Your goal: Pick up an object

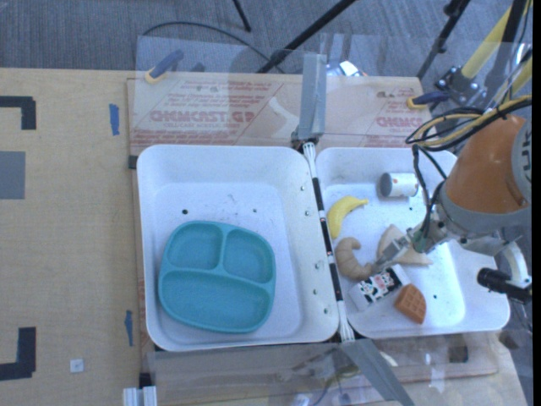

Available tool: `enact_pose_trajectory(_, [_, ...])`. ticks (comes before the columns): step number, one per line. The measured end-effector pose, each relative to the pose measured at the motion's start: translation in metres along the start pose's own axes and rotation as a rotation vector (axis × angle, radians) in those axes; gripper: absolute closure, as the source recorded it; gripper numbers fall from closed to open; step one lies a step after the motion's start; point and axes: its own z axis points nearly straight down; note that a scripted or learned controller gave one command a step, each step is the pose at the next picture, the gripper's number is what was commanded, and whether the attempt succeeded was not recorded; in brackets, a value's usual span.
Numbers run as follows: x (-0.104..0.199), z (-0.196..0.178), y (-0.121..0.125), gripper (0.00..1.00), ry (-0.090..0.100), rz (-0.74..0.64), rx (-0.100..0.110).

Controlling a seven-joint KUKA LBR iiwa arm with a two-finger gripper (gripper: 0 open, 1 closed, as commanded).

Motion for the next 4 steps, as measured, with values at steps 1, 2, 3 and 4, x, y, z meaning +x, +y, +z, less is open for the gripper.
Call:
enact_pose_trajectory(1, [-0.006,0.0,0.054,0.0,0.0,-0.007,-0.003])
enact_pose_trajectory(2, [-0.039,0.004,0.104,0.0,0.049,-0.098,0.076])
enact_pose_trajectory(3, [0.017,0.0,0.059,0.0,0.002,-0.109,-0.001])
enact_pose_trajectory(4, [0.05,0.0,-0.029,0.0,0.002,-0.171,-0.001])
